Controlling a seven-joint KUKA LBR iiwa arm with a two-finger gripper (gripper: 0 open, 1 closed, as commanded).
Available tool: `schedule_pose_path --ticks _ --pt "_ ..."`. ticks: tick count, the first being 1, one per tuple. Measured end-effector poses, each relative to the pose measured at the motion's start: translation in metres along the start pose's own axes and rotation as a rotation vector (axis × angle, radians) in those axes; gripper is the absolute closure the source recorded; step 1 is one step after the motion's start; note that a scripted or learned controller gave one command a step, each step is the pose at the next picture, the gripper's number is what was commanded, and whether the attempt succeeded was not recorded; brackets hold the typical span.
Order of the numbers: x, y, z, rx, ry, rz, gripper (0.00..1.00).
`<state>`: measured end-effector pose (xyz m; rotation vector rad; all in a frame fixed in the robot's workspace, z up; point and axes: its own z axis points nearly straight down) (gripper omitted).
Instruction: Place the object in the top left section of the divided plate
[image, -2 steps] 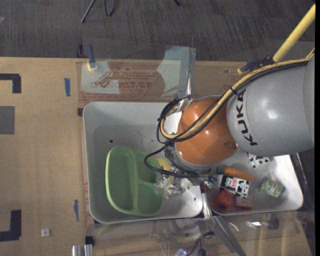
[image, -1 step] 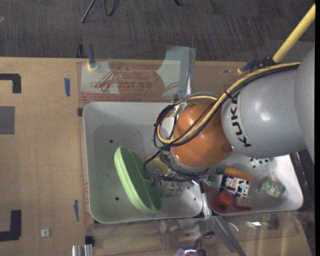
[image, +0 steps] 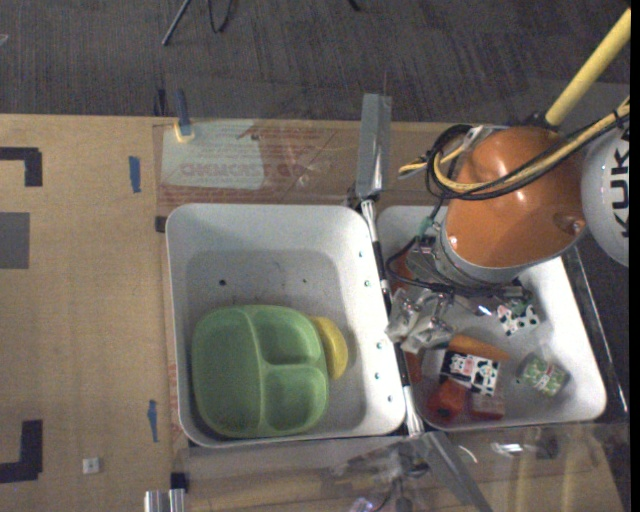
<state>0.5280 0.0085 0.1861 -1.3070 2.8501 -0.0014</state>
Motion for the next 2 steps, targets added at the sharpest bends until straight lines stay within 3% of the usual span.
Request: schedule_pose_path --ticks 1,2 --pt "-0.005 0.050 0.001 -0.004 0.001 -0.131 1.00" --pt "-0.028 0.016 0.001 -0.002 -0.002 -0.141 1.00"
